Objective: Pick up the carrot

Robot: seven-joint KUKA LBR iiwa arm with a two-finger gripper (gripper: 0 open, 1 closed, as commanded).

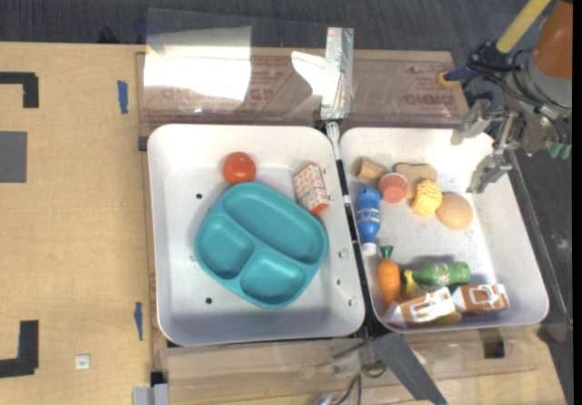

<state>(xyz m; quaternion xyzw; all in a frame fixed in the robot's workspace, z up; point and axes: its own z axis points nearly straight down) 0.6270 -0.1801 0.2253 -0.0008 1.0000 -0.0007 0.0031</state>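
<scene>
The carrot (388, 279), orange with a green top, lies in the right bin (509, 239) close to its left wall and towards the front. A yellow piece and a green vegetable (442, 272) lie just to its right. My gripper (480, 150) hangs over the bin's far right corner, well away from the carrot, up and to the right of it. Its two grey fingers (492, 167) stand apart and open, with nothing between them.
The right bin also holds a blue bottle (367, 215), a yellow corn cob (426, 198), an egg-like ball (456, 211), a pink round piece (394, 187) and an orange toy car (452, 301). The left bin (173, 212) holds a teal divided plate (262, 244), a tomato (239, 167) and a small carton (311, 187).
</scene>
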